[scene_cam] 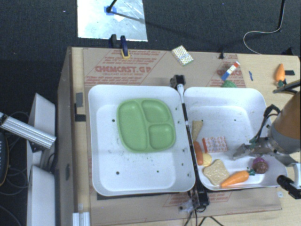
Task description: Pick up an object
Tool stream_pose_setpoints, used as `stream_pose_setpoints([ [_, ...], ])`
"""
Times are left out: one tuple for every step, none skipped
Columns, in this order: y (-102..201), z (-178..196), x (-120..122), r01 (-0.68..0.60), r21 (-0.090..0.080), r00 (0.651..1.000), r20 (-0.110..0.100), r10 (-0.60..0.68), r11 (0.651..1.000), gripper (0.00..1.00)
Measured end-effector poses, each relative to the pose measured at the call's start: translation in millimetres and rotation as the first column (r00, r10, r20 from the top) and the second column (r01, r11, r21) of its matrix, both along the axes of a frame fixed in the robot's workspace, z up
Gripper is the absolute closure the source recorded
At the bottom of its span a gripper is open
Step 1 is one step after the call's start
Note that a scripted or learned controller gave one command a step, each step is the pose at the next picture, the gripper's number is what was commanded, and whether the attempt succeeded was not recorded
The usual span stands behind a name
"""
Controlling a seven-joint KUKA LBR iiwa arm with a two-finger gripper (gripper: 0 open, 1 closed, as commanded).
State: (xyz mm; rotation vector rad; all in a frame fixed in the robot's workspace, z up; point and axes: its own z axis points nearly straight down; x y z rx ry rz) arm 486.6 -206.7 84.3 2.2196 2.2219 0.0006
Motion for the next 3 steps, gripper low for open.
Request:
stream_pose_setpoints([
  [35,0,0,-0.002,0.001,1.000,0.000,0.002,1.000,0.00],
  [32,0,53,-0.002,0.000,1.000,0.001,0.002,1.000,0.00],
  [77,0,50,-0.003,0.000,1.000,0.000,0.003,1.000,0.00],
])
